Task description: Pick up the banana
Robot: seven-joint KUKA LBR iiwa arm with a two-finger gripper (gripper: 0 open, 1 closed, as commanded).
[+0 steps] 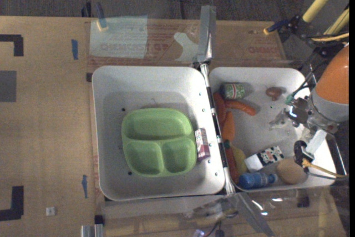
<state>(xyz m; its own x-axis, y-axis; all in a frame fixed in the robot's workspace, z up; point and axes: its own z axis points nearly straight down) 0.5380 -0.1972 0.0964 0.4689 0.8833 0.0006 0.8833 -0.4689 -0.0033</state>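
The banana [239, 159] is a small yellow piece lying near the left wall of the right bin [252, 76], squeezed between a red item [231, 168] and a white carton [265, 156]. My gripper [294, 114] hangs over the right side of that bin, below the arm's orange band [336, 86]. It is well to the right of the banana and further back, with nothing visibly in it.
The right bin also holds a green can [234, 90], an orange carrot [240, 107], a blue bottle [257, 180] and a brown potato-like lump [291, 171]. A green divided tray [159, 140] lies in the left bin [105, 119]. Cables hang by the right rim.
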